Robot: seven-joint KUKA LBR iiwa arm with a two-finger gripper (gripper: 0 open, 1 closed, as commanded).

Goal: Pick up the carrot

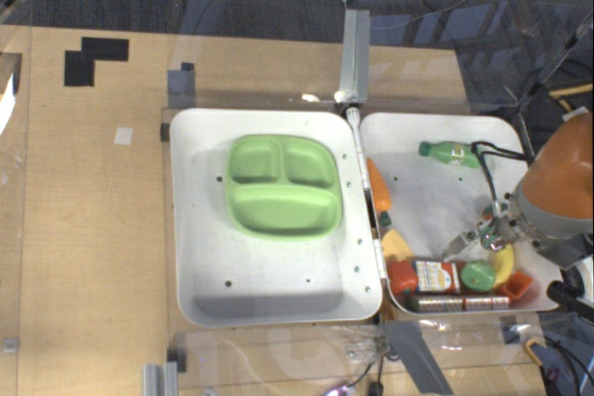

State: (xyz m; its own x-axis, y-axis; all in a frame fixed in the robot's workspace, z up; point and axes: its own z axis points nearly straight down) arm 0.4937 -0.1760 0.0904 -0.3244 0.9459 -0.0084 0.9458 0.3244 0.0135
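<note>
While the carrot (378,185) lies untouched at the left wall of the right bin (436,127), the pincer (490,233) hovers well right, its state unclear.

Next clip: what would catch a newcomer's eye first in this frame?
Probably the light green three-compartment plastic plate, lying alone in the left white bin. Next, the colourful clutter along the near edge of the right white bin: a red ketchup bottle, a green round toy, with the orange carrot along its left wall. The gripper hangs over that clutter's right end.
</note>
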